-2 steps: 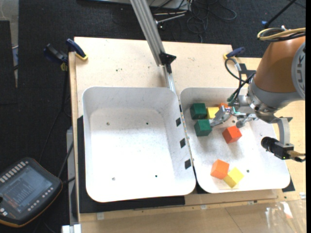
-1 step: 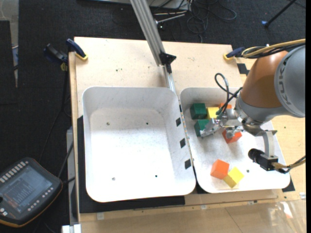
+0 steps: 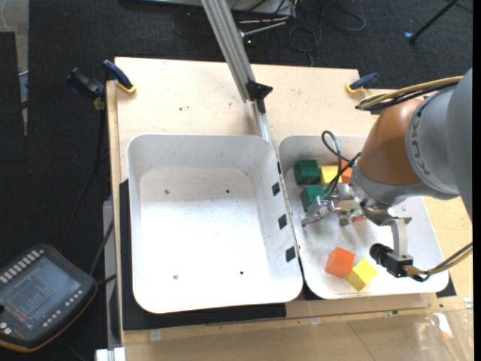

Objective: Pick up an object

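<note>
Camera view, looking down at a slant: grey KUKA arm (image 3: 443,138) w/ orange band (image 3: 391,145) reaches in from the right and bends down over the right bin (image 3: 432,224), wrist tipped toward the bin's left wall. Gripper (image 3: 314,215) sits low in the bin, its metal fingers (image 3: 310,218) pointing left and slightly down-frame; whether they are apart or closed cannot be told from this angle, and nothing is clearly seen between them.

Relative to the right bin: a green block (image 3: 307,171) lies near its upper-left corner, faces roughly square to the bin walls. A second green block (image 3: 313,195) sits just below it, touching or nearly touching the gripper tip; can't tell if it is gripped. A yellow block (image 3: 329,175) rests just right of the upper green one, w/ a sliver of orange beside it, partly hidden by the wrist. Near the bin's lower edge an orange cube (image 3: 340,262) lies turned diagonally, and a yellow cube (image 3: 361,274) sits just beside it at lower right, also rotated, corners toward the rim. All are near-cubic, no obvious long axis.

Left bin (image 3: 150,164) adjoins the right bin's left wall. A black cable (image 3: 331,145) loops above the wrist.
</note>
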Robot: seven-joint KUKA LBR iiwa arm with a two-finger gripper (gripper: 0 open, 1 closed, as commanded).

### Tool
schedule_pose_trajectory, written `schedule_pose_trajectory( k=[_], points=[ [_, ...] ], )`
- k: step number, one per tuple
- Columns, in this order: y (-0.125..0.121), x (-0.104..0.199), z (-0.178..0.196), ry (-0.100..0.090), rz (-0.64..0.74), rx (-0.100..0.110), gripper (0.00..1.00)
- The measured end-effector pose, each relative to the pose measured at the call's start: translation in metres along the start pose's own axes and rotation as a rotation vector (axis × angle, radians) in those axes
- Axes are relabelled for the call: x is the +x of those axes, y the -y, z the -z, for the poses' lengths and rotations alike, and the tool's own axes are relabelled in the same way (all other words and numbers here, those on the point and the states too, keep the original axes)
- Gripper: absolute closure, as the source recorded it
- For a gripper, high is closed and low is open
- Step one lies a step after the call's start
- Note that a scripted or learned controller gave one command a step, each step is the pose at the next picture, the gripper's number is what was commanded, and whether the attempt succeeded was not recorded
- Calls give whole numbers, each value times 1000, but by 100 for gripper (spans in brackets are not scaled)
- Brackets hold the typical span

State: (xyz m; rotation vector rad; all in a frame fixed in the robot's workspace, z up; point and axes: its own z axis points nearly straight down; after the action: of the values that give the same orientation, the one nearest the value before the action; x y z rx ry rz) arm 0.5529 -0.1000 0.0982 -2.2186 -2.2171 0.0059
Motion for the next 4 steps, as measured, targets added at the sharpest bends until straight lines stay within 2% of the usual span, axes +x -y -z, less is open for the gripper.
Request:
schedule_pose_trajectory(
  k=[1, 4],
  points=[
    [-2, 0, 14, 1, 0, -7, 100],
    [-31, -13, 174, 3, 4, -13, 100]
  ],
)
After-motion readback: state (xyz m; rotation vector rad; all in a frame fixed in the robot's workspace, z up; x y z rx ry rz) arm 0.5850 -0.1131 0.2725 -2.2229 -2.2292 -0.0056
